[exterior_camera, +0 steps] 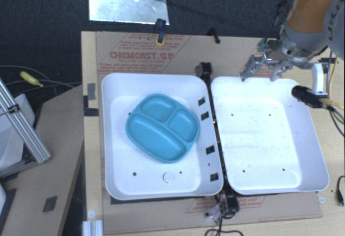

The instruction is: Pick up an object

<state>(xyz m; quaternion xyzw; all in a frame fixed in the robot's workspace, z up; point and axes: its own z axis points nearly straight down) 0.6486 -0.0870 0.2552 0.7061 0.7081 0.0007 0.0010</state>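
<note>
Plate [162, 133]: blue, three compartments, lying flat in the left bin [116, 92], well away from the gripper, down and to its left in the camera view.

Risk, as judged: broad shallow plate with low rim; fingers closing on it could slide off or tip it.

Gripper [262, 69]: above the far rim of the right bin [310, 138], fingers spread apart, nothing between them, touching nothing.
</note>
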